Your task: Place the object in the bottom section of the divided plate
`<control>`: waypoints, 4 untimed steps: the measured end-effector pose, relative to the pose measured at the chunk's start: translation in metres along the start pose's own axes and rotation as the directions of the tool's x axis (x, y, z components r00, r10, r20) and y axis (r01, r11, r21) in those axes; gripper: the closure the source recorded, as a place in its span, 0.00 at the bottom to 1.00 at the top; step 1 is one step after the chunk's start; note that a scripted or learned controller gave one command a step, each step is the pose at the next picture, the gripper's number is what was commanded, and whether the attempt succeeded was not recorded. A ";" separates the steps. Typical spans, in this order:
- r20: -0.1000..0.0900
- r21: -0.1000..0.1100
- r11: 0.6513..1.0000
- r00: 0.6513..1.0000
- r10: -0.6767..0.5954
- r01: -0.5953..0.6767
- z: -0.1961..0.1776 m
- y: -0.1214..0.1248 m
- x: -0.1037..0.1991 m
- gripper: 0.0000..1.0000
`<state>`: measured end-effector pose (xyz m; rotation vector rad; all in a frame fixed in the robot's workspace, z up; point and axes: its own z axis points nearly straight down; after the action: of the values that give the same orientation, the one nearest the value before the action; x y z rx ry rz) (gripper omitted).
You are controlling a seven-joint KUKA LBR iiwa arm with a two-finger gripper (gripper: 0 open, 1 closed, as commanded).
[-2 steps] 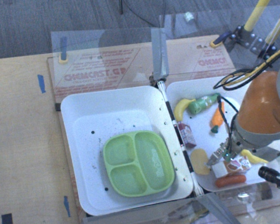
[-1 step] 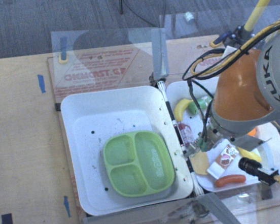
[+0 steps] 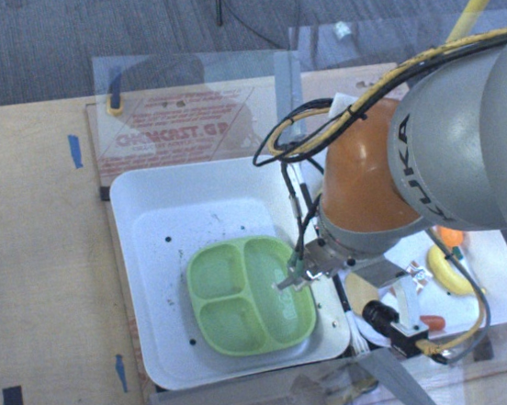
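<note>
The grey arm (image 3: 467, 132) reaches in from the right, orange band above the wrist, gripper (image 3: 293, 275) pointing downward.

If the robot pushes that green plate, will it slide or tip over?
The green plate would probably slide rather than tip: it looks low and wide and lies flat on the smooth floor of the white bin. It looks like thin moulded plastic, so likely light and stiff. Its raised rim and dividers might catch a push near the edge.
</note>
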<state>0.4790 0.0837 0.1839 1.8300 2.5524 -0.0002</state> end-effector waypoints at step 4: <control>0.007 -0.022 0.928 0.928 0.371 -0.371 0.081 0.040 0.092 1.00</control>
<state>0.4875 0.1834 0.1029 2.2643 2.1459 0.0164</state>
